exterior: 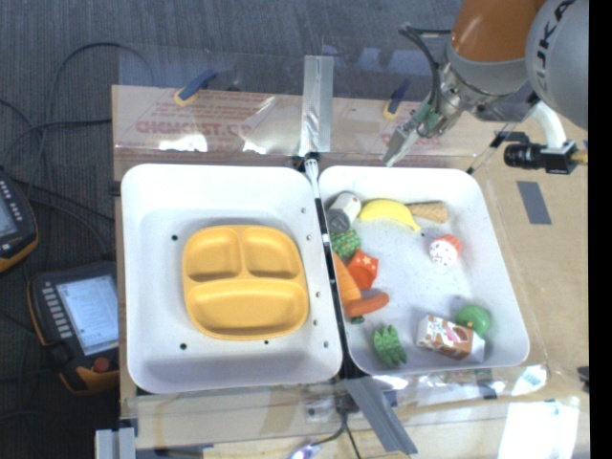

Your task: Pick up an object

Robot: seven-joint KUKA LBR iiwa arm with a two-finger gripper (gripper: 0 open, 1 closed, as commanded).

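Observation:
My gripper (390, 156) hangs over the far rim of the right bin (497, 256), pointing down and to the left. Its fingers taper to a single tip and look shut, with nothing between them. Below it in the right bin lie a yellow banana (387, 213), a tan bread piece (428, 211), a grey-white object (340, 206), a white and red ball (443, 250), a red pepper (364, 271), an orange carrot (343, 283), a green toy (387, 344), a small carton (447, 337) and a green ball (474, 318).
The left bin (153, 218) holds a yellow divided plate (246, 278). A metal divider (317, 103) stands behind the seam between the bins. Handheld consoles (76, 314) and cables lie off the bench at the left.

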